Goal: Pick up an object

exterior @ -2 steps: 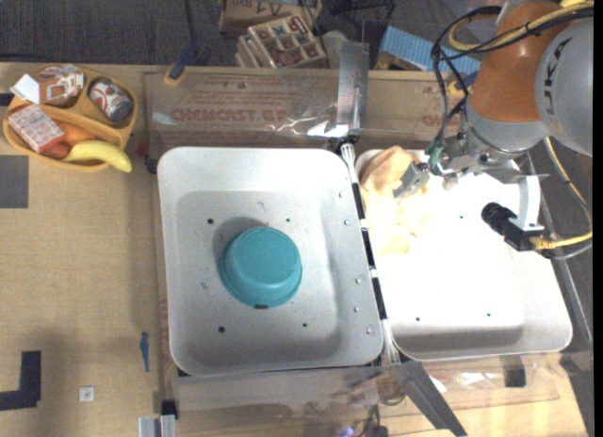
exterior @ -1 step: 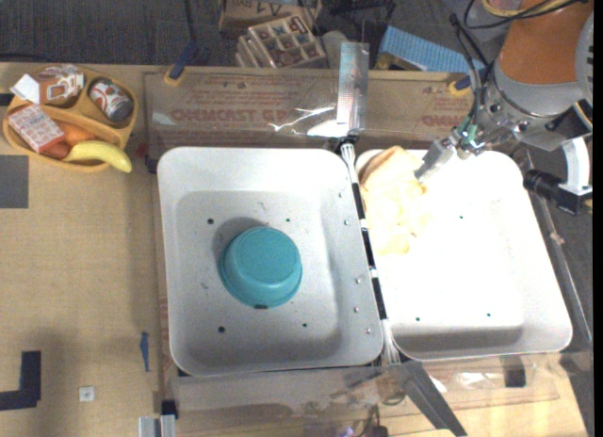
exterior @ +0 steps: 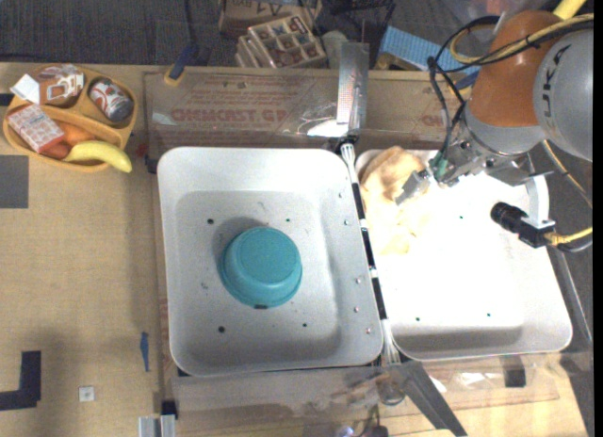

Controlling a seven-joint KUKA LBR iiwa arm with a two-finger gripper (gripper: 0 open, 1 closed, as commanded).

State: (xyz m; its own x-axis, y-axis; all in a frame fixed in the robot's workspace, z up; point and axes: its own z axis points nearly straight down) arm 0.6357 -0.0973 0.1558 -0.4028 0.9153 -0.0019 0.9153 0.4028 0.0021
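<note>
Overexposed glare across right bin [exterior: 490, 331]

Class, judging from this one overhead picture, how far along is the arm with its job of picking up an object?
Nothing looks picked up so far. The teal bowl sits upside down in the left bin, untouched. In hand: the gripper is low in the right bin, at a pale, washed-out object in the far left corner; whether it grips it cannot be told. Left: a clear grasp and a lift.
</note>
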